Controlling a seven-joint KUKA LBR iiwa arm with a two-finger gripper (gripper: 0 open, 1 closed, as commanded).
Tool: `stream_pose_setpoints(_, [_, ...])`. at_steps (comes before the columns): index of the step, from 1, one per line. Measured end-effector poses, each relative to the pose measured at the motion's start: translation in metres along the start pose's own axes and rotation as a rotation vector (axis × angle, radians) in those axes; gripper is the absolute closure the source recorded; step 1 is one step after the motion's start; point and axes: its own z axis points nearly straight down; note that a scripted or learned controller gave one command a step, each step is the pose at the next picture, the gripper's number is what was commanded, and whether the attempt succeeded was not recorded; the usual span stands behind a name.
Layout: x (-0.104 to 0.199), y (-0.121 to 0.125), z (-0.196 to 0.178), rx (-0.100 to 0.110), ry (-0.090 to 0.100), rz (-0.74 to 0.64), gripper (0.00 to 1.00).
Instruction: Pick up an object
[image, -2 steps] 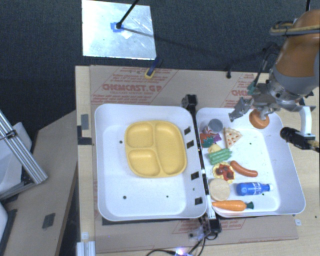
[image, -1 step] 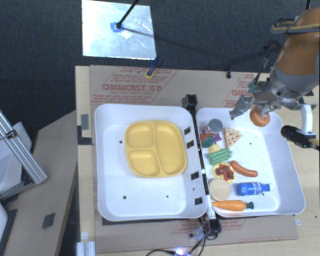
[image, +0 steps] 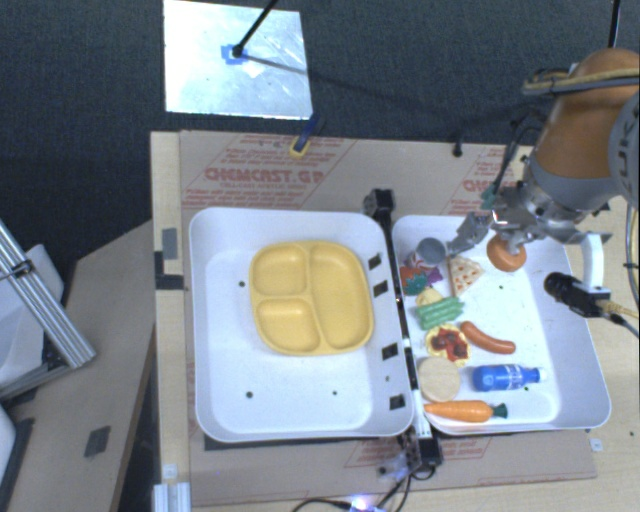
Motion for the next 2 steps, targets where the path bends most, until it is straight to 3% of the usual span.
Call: stream_pose_setpoints(2, [-0.001,-0.002,0.105,0.001,0.0,0.0,0.0])
